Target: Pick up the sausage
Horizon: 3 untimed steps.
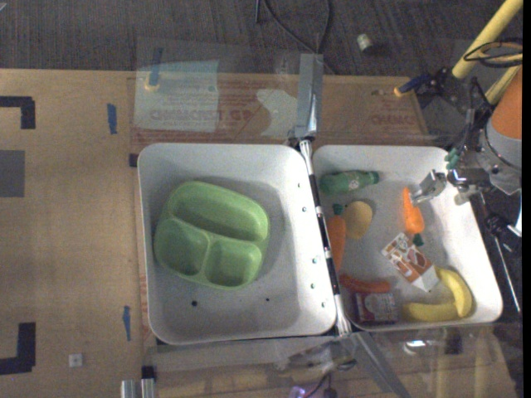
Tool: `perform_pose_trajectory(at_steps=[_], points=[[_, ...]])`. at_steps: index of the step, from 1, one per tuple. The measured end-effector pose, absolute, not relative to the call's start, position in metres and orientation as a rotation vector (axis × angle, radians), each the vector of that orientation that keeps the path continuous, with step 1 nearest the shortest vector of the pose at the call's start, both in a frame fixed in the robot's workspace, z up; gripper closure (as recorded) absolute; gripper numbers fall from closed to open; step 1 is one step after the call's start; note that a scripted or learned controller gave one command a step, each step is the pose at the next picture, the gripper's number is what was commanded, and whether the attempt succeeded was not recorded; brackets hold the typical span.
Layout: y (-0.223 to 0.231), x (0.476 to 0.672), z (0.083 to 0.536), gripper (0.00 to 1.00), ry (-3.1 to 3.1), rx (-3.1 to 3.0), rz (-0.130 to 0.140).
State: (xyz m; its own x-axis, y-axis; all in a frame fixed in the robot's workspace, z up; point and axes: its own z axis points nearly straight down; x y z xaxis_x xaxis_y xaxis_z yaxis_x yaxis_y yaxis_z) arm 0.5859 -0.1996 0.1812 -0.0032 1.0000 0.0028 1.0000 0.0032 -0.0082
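Camera view: looks down at a slant on two white bins side by side on a tan bench.
Sausage (365, 284): a reddish link lying flat in the right bin (485, 247), near its front, just above a small dark red box (375, 307).
Gripper (433, 186): hangs over the right bin's upper right part, well apart from the sausage; whether its fingers are open or closed cannot be told.
Around the sausage: a carrot (337, 240) along the bin's left wall just above it, a pale potato-like piece (358, 219) beside the carrot, a banana (444, 301) to the right along the front.
Other items: a green bottle (349, 180) lying on its side at the top, a second orange carrot (412, 212) just below the gripper, a small white and orange carton (411, 261) tilted between it and the banana.
Left bin (158, 305): holds a green divided plate (212, 234).
Surface: bench marked with blue tape bits and black corner marks; a clear sheet lies behind the bins.
Room: dark carpet beyond, with a black cable (292, 7) looping across it.
Writing: faint reversed print on the cardboard behind the bins, not readable.
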Motion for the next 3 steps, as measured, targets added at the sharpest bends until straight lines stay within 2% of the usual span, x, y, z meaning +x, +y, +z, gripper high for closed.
perform_pose_trajectory(at_steps=[1,2,3], points=[[-0.135,0.593,0.230,0.00,-2.043,-2.381,0.008],[-0.118,0.519,0.106,0.00,-2.345,-2.076,0.007],[-0.107,0.486,0.089,0.00,-2.382,-2.082,-0.013]])
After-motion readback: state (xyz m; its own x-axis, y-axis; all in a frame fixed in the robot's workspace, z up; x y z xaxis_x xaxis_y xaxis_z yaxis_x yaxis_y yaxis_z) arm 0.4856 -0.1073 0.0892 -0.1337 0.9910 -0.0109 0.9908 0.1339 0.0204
